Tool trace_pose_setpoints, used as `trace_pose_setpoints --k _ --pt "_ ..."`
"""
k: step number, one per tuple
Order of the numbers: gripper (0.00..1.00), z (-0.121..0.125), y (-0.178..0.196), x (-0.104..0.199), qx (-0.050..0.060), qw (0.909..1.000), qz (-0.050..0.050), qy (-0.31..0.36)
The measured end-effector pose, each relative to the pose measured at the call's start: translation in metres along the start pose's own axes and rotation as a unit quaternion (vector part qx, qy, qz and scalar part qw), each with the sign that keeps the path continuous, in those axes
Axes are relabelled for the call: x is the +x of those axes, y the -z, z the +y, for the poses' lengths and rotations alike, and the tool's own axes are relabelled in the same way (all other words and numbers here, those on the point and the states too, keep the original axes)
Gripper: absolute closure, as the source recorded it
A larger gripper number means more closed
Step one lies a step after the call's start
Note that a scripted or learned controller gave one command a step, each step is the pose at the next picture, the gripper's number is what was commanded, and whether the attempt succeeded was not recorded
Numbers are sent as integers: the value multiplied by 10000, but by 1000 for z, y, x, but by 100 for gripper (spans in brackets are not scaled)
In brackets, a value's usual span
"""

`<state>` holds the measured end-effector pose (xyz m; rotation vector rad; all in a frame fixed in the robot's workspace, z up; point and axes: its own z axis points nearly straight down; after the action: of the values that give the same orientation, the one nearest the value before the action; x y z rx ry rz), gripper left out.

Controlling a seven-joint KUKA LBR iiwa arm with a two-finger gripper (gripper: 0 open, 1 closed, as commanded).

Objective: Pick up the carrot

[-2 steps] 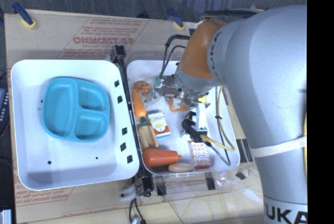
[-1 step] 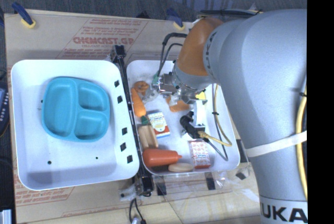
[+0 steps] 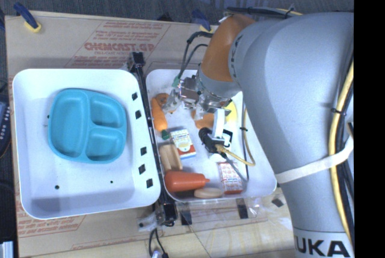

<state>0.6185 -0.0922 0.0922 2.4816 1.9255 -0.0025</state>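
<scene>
Hand [image 3: 194,100] hovers in right bin [image 3: 260,174], grip state impossible to tell.
The carrot [image 3: 159,115] lies just left of it (long axis running up-down, beside the divider).

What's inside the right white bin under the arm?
Right white bin: an orange carrot at its left wall, small cartons, a red sausage. The grey arm covers the bin's upper right.

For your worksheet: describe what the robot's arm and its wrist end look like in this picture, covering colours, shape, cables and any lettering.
The arm is bulky, rounded and light grey, with an orange band above the wrist. Dark cables loop beside the band. Black letters "UKA" show near its base, and a pale strap crosses its body.
</scene>
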Motion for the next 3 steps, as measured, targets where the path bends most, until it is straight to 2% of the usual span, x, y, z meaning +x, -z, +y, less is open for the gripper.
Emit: trace_pose_setpoints --k 1,2,3 --pt "0 -15 -2 -5 40 9985 3 -554" --pt "0 -76 104 60 -20 9967 32 -817" --pt "0 -61 99 38 16 9797 -2 -2003"
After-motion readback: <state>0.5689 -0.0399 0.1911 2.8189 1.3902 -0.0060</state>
